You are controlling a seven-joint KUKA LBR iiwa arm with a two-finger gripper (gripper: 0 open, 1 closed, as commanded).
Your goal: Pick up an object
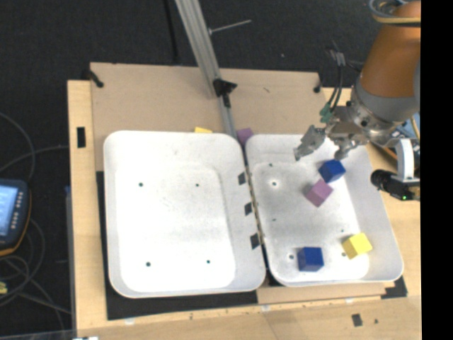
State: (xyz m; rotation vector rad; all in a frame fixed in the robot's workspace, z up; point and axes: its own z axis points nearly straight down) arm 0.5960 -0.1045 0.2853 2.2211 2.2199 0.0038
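Blue, light and stiff by its look, the block [331, 170] sits at the right bin's [379, 211] far end, just under the gripper [327, 144], whose jaws stand apart; grip its flat sides

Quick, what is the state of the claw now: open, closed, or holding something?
Claw: open, holding nothing; it hangs above the right bin, just beside the upper blue cube.

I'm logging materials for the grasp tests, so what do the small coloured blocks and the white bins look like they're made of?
Blue block, purple block, yellow block: probably foam or painted wood; matte, flat colour, no glare. Right bin and left bin: likely moulded plastic; smooth white, rounded corners, slightly scuffed. Can't tell for sure.
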